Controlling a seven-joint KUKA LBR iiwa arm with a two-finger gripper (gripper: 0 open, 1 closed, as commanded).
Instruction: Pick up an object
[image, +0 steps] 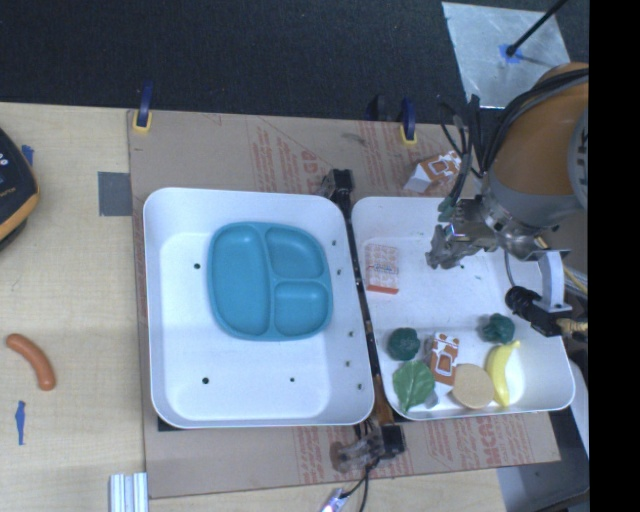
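We saw the arm (535, 130) reach in from 3 o'clock, its orange band high over the right bin (420, 300) and its wrist bent down toward that bin's upper half. The hand (447, 247) hung low over the white floor near the bin's 1 o'clock corner; we could not tell how far it stood open, and we saw nothing between its tips.

We counted two bins side by side on the surface (70, 290). The left bin (170, 390) held one blue tray (270, 280) with three wells. The right bin held seven things: one card (382, 268) at 9 o'clock from the hand, well apart from it, and six crowded along the 6 o'clock edge, namely two dark green lumps (404, 343), one leaf (413, 384), one orange-and-white packet (442, 355), one tan disc (470, 386) and one banana (503, 370). One sausage (32, 360) lay on the surface at 9 o'clock, outside both bins.
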